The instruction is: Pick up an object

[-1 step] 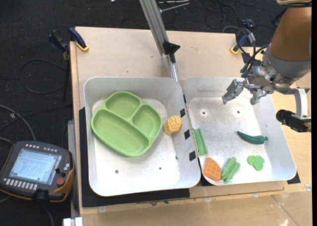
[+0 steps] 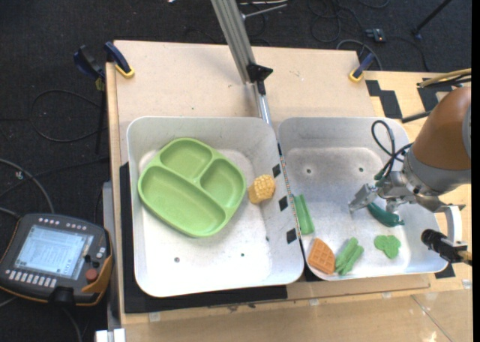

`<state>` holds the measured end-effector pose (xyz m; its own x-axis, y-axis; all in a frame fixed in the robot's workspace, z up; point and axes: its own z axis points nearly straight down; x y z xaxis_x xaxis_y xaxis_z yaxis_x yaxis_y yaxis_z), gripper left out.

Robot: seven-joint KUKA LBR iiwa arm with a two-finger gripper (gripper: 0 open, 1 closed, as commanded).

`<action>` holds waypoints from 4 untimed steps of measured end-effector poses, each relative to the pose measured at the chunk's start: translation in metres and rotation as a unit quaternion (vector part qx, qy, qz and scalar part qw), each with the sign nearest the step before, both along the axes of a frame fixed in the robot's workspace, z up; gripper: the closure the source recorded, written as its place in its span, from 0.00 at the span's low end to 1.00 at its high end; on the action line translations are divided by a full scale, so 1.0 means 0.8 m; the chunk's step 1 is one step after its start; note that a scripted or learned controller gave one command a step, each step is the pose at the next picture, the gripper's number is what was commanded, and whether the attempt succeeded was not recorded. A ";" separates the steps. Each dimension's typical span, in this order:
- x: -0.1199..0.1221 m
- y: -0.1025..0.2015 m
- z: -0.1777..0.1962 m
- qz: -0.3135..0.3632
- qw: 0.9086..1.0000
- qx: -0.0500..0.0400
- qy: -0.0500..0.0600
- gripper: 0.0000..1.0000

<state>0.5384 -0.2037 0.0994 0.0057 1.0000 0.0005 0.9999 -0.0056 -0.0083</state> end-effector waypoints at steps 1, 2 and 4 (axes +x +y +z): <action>-0.055 0.123 -0.002 0.001 1.000 -0.007 -0.010 0.00; -0.003 0.182 0.068 0.001 1.000 -0.001 -0.002 0.00; 0.097 0.247 0.132 0.006 1.000 -0.001 -0.005 1.00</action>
<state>0.6160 -0.0059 0.2053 -0.0060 1.0000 -0.0015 1.0000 0.0060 0.0014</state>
